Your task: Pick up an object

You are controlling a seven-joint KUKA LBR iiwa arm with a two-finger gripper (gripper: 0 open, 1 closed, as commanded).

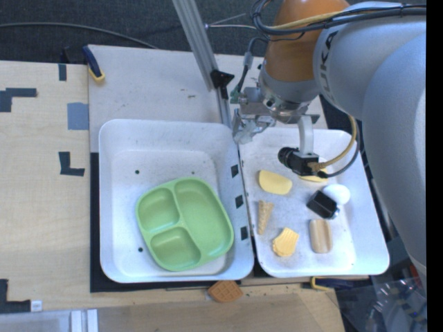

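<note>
Camera view: hand [250,126] poised over the right bin's [367,254] upper-left corner, finger state impossible to tell; nearest pickable thing, yellow food piece [275,182], just below and slightly right, long axis roughly left-right; green divided plate [184,223] in left bin.

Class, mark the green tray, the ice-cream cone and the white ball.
Green tray [184,223], camera view, on its central divider.
Ice-cream cone [265,215], camera view, mid-length of the cone.
White ball [338,194], camera view, its top.
</note>
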